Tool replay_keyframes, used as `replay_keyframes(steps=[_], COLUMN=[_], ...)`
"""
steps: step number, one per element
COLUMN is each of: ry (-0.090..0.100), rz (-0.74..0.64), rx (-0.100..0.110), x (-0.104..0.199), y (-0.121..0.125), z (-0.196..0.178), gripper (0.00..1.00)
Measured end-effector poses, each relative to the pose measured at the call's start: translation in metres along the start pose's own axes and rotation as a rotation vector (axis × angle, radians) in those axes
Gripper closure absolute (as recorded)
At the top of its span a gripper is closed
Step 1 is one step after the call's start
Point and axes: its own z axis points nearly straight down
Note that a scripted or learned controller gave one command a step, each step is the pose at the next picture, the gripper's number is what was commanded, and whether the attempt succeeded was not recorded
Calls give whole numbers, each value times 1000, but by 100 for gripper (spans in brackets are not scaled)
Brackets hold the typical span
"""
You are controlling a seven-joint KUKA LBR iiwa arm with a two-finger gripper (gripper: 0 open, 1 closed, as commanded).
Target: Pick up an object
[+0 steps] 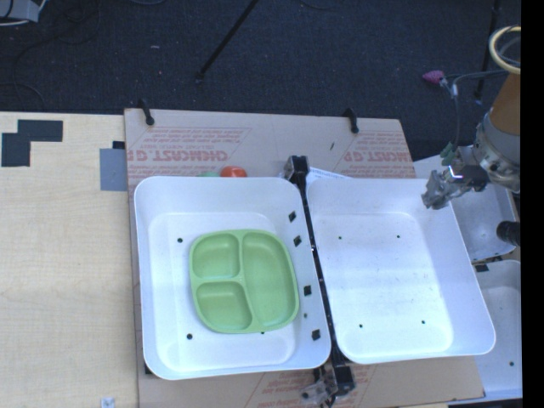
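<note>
One fixed camera looks down at a slant on the counter [59,253], taking in both white bins [161,228] whole, dark floor toward twelve o'clock.

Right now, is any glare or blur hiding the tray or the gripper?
Camera view: the green tray is sharp and evenly lit; the right bin floor is bright, nearly washed out; the gripper is small and soft at the bin's upper right edge, its detail hard to read.
</note>
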Motion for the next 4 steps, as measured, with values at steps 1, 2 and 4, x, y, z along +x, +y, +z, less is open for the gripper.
replay_keyframes(steps=[1,2,4], ry=[3,4,3], rz=[-2,-2,-4], rx=[7,8,7], x=[45,95,211], y=[-8,-27,-44], z=[12,22,16], gripper=[100,100,100])
